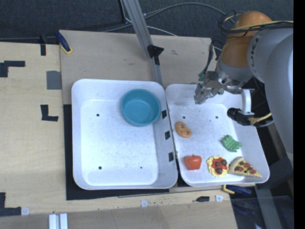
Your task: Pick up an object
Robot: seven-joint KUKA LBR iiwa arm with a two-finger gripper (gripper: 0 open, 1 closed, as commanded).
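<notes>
I see the hand (202,95) hanging over the far edge of the right shallow white plastic bin (208,119), pointing down; I cannot tell its state from this angle, and nothing shows in its grip. Taking that right bin as my landmark: a small brown pretzel-shaped toy (183,130) lies toward its left wall, a red tomato-like toy (193,161) near its front left corner, a round pizza toy (218,166) beside that, a triangular pizza-slice toy (244,168) at its front right corner, and a green leafy toy (230,142) by its right wall. Left of it, the second white bin (109,156) holds a blue round bowl (140,107). Both sit on the tan desk (28,128).
</notes>
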